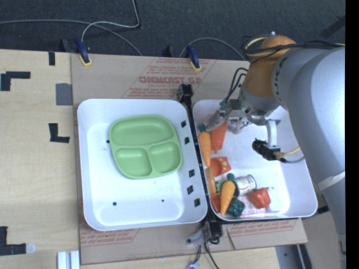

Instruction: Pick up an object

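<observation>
Orange carrot-like piece point(217, 135) hanging under the gripper point(227, 119), near the right bin point(300, 175)'s far left corner; likely the pick target. Cannot tell how far the pincer stands open, nor whether anything sits gripped. Beside it, a second carrot point(205, 147) lying along the left wall. Piled at the near left corner: another carrot point(227, 194), a can point(244, 182), red pieces point(258, 197). Bare floor toward the right rim, probably room for lifting clear. Over the divider, green plate point(146, 146) in the left bin point(92, 167).
</observation>
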Robot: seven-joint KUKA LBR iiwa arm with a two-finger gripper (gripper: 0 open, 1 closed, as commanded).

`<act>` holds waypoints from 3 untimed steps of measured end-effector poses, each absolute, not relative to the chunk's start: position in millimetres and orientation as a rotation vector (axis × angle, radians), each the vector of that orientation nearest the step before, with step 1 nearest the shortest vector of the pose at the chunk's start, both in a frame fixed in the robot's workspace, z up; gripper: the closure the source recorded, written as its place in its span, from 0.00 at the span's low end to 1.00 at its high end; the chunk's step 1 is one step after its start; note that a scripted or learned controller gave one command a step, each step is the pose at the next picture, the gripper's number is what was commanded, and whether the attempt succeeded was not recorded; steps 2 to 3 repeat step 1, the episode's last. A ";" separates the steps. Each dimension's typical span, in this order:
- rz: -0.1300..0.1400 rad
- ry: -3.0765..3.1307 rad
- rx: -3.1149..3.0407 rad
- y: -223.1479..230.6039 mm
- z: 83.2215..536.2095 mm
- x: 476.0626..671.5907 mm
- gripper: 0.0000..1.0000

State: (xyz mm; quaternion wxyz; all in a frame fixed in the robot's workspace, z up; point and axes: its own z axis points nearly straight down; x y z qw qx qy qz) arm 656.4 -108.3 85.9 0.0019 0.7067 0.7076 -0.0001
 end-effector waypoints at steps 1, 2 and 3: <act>0.000 2.221 2.216 -107.6 96.3 656.7 1.00; 0.000 2.221 2.216 -107.6 96.3 656.7 1.00; 0.000 2.221 2.216 -107.6 96.3 656.7 1.00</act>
